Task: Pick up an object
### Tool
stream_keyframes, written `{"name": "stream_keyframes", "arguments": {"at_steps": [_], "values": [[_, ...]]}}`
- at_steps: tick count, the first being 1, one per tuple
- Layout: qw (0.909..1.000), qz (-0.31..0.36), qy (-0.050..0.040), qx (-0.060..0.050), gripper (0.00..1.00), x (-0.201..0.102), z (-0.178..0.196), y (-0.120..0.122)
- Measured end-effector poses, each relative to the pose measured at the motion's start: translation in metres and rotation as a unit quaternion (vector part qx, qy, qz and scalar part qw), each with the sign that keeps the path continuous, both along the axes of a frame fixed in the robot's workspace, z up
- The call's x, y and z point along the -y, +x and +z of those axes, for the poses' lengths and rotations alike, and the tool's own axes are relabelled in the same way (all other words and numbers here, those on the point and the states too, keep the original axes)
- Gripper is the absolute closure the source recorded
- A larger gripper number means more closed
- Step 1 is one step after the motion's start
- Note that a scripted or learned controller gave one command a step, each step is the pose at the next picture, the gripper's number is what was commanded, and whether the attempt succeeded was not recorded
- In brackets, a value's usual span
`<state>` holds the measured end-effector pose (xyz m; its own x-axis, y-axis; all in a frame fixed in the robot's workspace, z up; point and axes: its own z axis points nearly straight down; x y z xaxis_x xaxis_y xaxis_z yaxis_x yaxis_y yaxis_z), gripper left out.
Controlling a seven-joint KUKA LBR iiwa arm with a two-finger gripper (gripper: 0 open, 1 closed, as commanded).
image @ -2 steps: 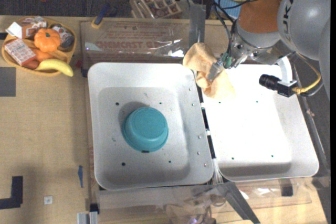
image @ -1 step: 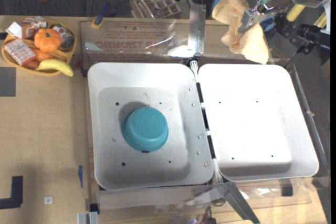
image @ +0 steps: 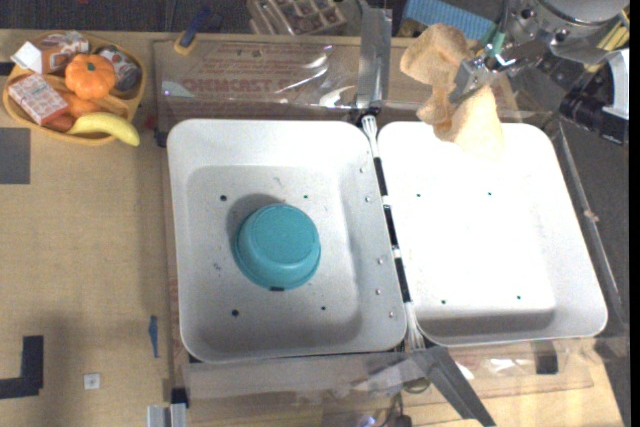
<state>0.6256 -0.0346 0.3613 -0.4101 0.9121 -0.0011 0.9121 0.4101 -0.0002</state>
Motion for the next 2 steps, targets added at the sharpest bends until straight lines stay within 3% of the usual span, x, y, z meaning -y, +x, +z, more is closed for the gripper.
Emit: {"name": "stream_keyframes", "arguments": {"at_steps": [1, 2], "values": [[1.0000, 0.004, 0.0004, 0.001, 1.00, 0.040, -0.162, -0.015], [0.9995, -0.033, -0.0001, 0.002, 1.00, 0.033, -0.165, 0.014]]}}
